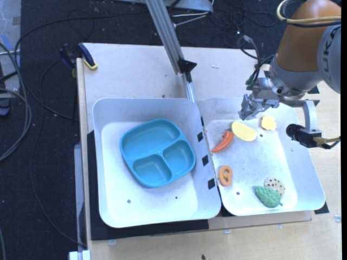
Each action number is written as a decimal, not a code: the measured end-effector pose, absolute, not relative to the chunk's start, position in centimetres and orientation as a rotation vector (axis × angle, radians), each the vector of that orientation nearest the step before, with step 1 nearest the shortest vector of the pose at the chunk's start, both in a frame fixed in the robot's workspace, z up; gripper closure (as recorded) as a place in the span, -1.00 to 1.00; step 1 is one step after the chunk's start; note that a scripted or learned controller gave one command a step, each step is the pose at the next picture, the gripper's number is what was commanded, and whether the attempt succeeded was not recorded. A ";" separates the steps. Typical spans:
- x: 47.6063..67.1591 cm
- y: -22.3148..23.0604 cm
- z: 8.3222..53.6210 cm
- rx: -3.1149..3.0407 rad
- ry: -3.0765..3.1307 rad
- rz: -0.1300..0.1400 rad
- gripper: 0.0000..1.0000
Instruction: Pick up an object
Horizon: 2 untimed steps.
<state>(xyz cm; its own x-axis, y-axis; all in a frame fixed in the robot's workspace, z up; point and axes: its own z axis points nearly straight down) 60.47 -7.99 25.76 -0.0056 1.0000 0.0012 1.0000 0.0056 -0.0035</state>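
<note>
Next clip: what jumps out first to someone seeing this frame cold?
The bright blue divided plate stands out, lying alone in the left bin. The grey-and-orange arm reaches in from the right, its gripper low over the far end of the right bin. Small toy foods lie scattered there: a yellow piece, an orange-red pepper, a pretzel and a green item.

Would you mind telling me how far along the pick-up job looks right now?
Done: the gripper is at the far edge of the right bin, near the yellow piece. In hand: nothing visibly lifted. Left: grasping something; the red pepper, pretzel and green item lie in the bin.
</note>
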 end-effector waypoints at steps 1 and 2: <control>58.3 -2.6 26.0 -2.212 -2.228 -0.001 1.00; 55.8 1.1 24.5 -2.212 -2.225 0.003 1.00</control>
